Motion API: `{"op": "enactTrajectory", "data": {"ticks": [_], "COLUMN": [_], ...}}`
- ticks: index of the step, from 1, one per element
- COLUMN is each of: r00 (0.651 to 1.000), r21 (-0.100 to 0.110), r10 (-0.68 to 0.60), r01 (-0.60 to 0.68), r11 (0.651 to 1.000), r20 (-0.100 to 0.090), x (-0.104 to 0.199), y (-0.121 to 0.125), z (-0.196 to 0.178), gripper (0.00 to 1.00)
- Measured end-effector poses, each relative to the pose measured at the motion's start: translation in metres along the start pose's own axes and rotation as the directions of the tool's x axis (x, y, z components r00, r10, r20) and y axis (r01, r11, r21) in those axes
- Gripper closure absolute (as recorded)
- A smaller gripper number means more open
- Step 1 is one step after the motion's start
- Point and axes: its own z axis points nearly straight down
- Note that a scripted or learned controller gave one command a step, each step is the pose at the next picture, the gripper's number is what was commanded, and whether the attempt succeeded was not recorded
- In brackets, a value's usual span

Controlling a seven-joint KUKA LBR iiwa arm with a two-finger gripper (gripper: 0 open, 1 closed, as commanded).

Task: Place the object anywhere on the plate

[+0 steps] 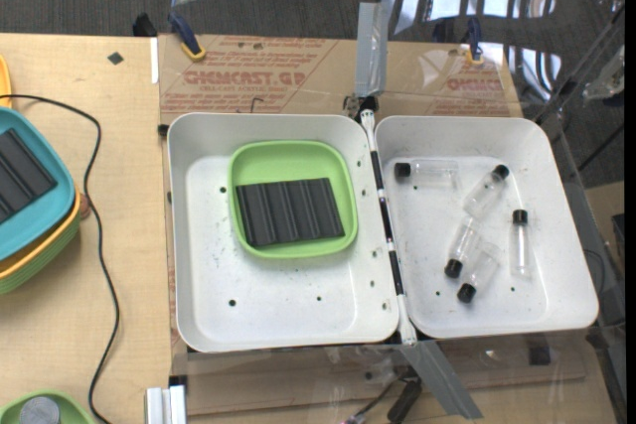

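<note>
One fixed camera looks down (at a slant) on both bins (189, 243).

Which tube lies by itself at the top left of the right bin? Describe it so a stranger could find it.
Start at the right bin, the one without the green plate. In its upper left part lies one clear tube, level across the view with its black cap at the left end. The other tubes cluster lower right, slanted or upright in the picture.

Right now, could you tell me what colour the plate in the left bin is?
The plate is light green, with a dark ribbed insert; see the camera view.
</note>
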Motion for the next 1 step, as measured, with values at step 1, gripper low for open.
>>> {"op": "enactTrajectory", "data": {"ticks": [1], "r00": [0.988], "r21": [0.001], "r10": [0.151], "r01": [-0.151], "r11": [0.988], "r20": [0.0], "x": [0.0266], "y": [0.033], "z": [-0.0458], "gripper": [0.0]}}
